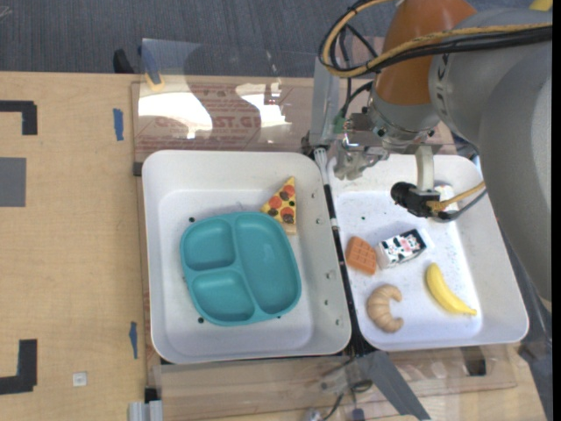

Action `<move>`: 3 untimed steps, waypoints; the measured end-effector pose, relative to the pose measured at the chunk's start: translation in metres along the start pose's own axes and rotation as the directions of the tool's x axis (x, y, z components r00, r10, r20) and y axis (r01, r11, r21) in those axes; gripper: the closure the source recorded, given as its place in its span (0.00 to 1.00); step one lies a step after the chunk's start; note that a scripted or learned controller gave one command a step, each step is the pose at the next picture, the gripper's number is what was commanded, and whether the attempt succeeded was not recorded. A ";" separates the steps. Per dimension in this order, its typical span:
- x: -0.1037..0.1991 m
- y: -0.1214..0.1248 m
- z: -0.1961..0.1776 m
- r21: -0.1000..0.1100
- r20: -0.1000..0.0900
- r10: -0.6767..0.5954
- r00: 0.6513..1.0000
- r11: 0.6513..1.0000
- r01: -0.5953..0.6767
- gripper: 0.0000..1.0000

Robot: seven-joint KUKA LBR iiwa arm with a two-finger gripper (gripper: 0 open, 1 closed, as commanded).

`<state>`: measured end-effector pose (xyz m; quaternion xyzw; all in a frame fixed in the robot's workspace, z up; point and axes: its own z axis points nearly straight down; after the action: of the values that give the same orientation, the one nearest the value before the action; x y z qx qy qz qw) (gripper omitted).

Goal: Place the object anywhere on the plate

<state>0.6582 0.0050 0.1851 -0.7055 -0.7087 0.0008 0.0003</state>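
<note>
A pizza slice [283,205], a small yellow wedge dotted with red and dark toppings, lies in the left bin [166,182] at its upper right, just beside the teal three-compartment plate [240,267] and near the bin's right wall. The plate sits in the middle of that bin. Across the divide, the right bin [491,314] holds a waffle [360,255], a black-and-white milk carton [401,247], a croissant [385,308] and a banana [448,290], all in its lower half.

The grey arm, with its orange band [425,38], fills the upper right of the frame and points down over the top edge of the right bin. The gripper [351,160] hangs there by the wall between the bins, apart from the pizza slice; whether it is open or closed cannot be told, and nothing is seen in it.
</note>
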 end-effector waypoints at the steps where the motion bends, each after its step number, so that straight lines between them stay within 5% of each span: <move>1: 0.029 -0.154 -0.002 0.001 -0.002 0.003 1.000 1.000 -0.003 1.00; 2: 0.103 -0.180 0.026 0.004 -0.003 -0.002 1.000 1.000 0.002 1.00; 3: 0.100 -0.178 0.015 0.000 -0.002 0.006 1.000 1.000 -0.006 1.00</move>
<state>0.4796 0.1047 0.1702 -0.7075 -0.7067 0.0000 0.0010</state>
